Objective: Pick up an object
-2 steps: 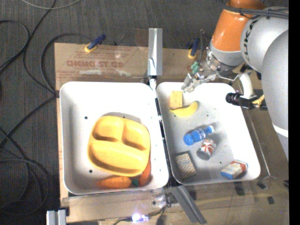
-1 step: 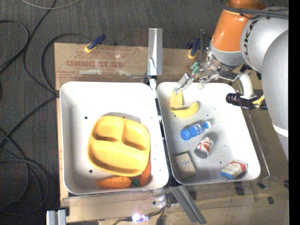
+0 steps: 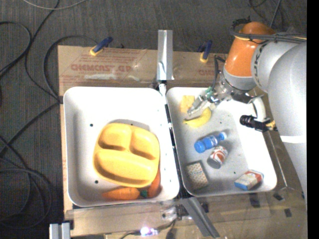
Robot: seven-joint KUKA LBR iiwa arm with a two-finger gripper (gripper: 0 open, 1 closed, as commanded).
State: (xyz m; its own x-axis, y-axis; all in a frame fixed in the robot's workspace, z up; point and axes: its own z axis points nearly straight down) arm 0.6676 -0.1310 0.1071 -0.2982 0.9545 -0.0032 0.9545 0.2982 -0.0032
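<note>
In the right bin [image 3: 259, 148], my gripper [image 3: 198, 107] hangs low over the far left corner. It sits directly above a flat yellow object [image 3: 199, 118], which it partly hides. I cannot tell whether it touches that object. A small blue bottle [image 3: 209, 142] lies on its side just nearer the front. Beside the bottle is a red and white can [image 3: 218, 156]. A brown checkered packet [image 3: 197, 173] and a red, white and blue carton [image 3: 248, 179] lie near the front wall.
The left bin [image 3: 79, 133] holds a large yellow divided container [image 3: 128, 153]. An orange carrot [image 3: 122, 193] and another orange piece [image 3: 156, 183] lie under its front edge. A metal divider post [image 3: 165, 54] stands behind the bins. The arm [image 3: 279, 78] covers the right bin's far right side.
</note>
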